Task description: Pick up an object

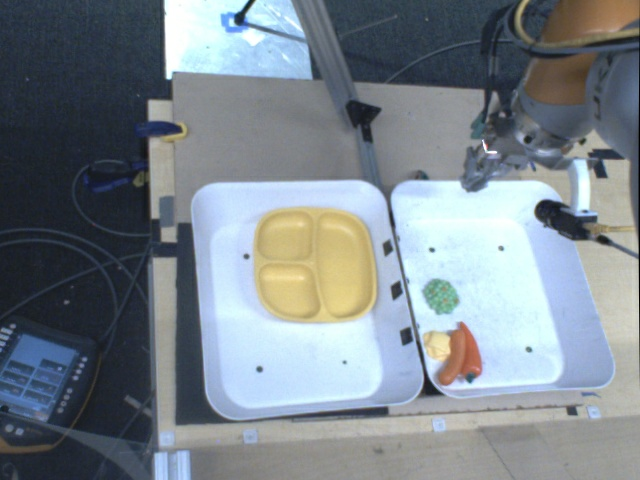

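Three small items, a green knobbly ball (440,294), orange sausage-shaped toy (461,354) and pale yellow lump (437,344), lie ungrasped; the gripper (477,174) hovers far off, finger state unclear.

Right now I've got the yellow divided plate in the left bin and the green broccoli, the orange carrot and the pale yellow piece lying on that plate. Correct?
Not quite. The yellow divided plate does sit in the left bin, but the camera view shows the green broccoli, the orange carrot and the pale yellow piece lying in the right bin, not on the plate.
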You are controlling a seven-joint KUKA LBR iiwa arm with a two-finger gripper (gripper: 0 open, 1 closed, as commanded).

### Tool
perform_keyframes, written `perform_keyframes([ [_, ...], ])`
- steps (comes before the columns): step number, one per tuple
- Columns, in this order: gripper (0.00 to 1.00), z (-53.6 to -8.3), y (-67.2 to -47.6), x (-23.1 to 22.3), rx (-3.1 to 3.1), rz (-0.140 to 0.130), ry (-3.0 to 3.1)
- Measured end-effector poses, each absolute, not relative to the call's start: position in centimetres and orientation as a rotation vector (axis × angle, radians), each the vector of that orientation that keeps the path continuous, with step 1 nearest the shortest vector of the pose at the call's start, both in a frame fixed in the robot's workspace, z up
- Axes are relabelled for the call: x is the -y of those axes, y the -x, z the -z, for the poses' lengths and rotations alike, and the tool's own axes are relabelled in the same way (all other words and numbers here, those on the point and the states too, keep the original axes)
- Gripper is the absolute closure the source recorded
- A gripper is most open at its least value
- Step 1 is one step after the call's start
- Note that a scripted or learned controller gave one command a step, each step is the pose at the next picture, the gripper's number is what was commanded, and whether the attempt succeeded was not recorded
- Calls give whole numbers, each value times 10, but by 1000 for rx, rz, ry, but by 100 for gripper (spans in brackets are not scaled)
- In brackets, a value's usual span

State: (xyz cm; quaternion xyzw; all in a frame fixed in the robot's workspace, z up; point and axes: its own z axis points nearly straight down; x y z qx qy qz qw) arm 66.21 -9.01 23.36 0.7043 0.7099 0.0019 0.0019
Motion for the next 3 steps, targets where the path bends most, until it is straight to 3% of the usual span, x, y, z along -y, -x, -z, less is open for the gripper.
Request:
perform_keyframes([
  [3, 100, -243, -641, -76, -2235, -5, -2208],
])
